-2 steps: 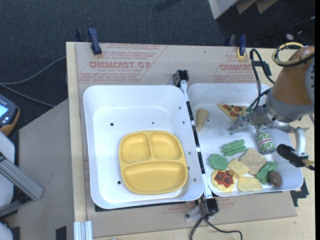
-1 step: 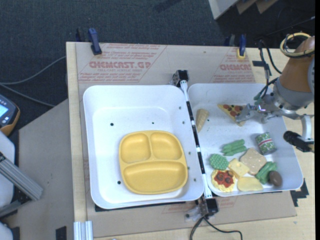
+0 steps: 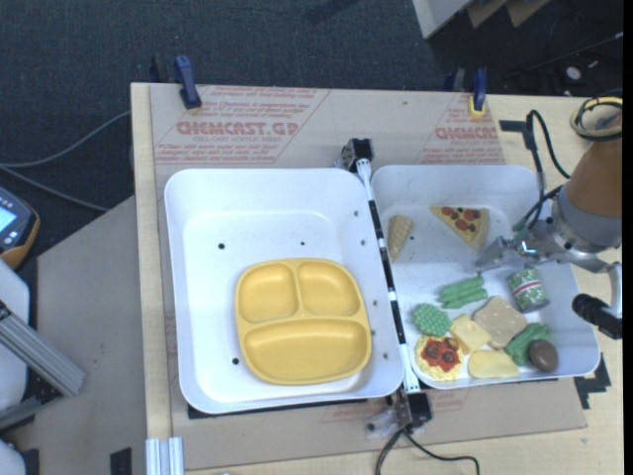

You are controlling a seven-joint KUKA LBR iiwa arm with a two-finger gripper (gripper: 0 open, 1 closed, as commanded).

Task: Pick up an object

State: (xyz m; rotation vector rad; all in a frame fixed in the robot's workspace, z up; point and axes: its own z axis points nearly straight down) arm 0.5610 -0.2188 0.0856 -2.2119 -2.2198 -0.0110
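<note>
My gripper point(image 3: 506, 250) hangs low over the right bin point(image 3: 415, 181), reaching in from the right under the grey wrist and orange band point(image 3: 599, 178). It sits just below and right of a pizza slice point(image 3: 461, 222) and just above a small green can point(image 3: 528, 290). Green beans point(image 3: 463, 291) lie to its lower left. Nothing can be seen held in it.
The right bin also holds a tan wedge point(image 3: 399, 236), a cracker point(image 3: 499, 318), a green ridged piece point(image 3: 430, 318), a small round pizza point(image 3: 440, 356), yellow pieces point(image 3: 492, 365) and a brown one point(image 3: 544, 356). A yellow divided plate point(image 3: 302, 320) lies in the left bin point(image 3: 198, 216).
</note>
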